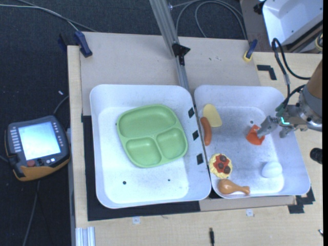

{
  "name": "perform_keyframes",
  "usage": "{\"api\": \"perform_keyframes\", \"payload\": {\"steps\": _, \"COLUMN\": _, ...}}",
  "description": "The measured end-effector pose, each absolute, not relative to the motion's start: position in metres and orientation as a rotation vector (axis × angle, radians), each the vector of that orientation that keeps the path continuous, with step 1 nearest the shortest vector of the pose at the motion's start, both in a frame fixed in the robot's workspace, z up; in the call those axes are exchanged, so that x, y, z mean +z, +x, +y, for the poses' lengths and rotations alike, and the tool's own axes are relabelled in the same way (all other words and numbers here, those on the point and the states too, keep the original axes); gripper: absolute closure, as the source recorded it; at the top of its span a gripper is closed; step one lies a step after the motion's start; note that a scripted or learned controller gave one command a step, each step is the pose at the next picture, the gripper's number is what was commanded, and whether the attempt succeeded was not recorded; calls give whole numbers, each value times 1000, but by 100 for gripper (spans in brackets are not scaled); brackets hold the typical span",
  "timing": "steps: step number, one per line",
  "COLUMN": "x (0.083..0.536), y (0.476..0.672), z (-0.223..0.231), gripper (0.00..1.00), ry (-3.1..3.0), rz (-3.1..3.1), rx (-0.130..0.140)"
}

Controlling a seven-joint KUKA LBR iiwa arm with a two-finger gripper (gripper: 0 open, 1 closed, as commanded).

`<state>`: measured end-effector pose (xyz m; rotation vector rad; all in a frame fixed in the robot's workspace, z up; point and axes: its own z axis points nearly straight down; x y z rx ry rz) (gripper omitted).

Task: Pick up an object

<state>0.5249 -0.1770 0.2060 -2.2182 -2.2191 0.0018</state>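
Observation:
My gripper (270,127) hangs low over the right part of the right bin (292,152), coming in from the right edge. Its tip is right against a small orange-red toy (253,136) that rests on the bin floor just to its left. Also in this bin are a white egg (271,170), a toy pizza (221,165), a brown drumstick (233,188), a red sausage (206,129) and a yellow piece (212,115).
The left bin (107,188) holds a green divided plate (152,135). A metal pole (165,19) slants up from the gap between the bins. A teach pendant (35,145) lies off the bench at far left.

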Motion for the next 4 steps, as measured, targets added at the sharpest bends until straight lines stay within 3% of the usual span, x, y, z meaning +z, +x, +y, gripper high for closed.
{"api": "perform_keyframes", "payload": {"steps": 1, "x": 207, "y": 526, "z": -177, "gripper": 0, "ry": -2219, "rz": -2221, "rx": 0}}
{"api": "perform_keyframes", "payload": {"steps": 3, "x": 104, "y": 532, "z": -163, "gripper": 0, "ry": -2216, "rz": -2217, "rx": 3}}
{"api": "perform_keyframes", "payload": {"steps": 4, "x": 85, "y": 533, "z": -162, "gripper": 0, "ry": -2219, "rz": -2220, "rx": 0}}
